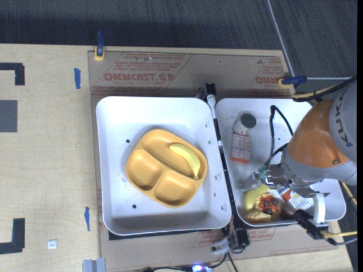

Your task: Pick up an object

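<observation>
A light wooden table [45, 169] is seen from above at a slant, with black tape marks near its left edge and small blue tape strips [77, 78] further in. A sheet of brown printed cardboard [147, 72] lies under two shallow white bins placed side by side. The left bin [113, 118] holds a yellow-orange divided tray [156, 174] with three compartments. A yellow banana [187, 158] lies in the tray's upper right compartment, curving down toward its right edge. The right bin [227, 203] holds a small white bottle [243, 137] with a grey cap and a red label, lying near the bin's left wall with the cap pointing away from the viewer. Below it, at the bin's near edge, sits a cluster of small items [262, 203] in yellow, red and white, too jumbled to identify. The grey arm with its orange band [317, 140] reaches in from the right and hangs over this bin. Its gripper [272, 177] sits low, just above the cluster; whether it is spread or clenched, or touching anything, cannot be made out.
</observation>
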`<state>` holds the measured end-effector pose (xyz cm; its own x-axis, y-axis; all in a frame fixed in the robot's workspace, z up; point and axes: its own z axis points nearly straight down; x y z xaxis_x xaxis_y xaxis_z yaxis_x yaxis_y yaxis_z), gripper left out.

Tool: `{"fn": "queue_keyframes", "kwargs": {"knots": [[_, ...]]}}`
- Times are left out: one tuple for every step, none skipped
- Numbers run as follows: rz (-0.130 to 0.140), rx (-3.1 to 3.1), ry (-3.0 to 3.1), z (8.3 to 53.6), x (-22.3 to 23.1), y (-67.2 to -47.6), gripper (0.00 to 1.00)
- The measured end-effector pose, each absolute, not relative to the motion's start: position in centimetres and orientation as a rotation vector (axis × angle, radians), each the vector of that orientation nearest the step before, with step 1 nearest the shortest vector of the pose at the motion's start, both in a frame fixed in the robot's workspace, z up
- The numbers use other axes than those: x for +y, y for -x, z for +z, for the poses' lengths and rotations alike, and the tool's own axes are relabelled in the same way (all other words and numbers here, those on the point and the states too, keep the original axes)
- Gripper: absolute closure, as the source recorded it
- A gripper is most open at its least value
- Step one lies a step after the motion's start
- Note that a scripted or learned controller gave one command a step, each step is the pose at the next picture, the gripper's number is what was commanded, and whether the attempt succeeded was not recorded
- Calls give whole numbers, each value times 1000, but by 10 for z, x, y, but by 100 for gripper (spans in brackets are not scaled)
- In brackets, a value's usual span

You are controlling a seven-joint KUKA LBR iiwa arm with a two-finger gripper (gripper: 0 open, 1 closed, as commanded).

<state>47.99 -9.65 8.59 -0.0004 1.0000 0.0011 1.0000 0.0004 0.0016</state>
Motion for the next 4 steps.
{"fn": "queue_keyframes", "kwargs": {"knots": [[7,2216,-2217,97,-97,-482,100],[6,2216,-2218,97,-97,-482,0],[1,2219,-2221,86,-92,-480,0],[6,2215,-2218,97,-92,-482,100]]}}
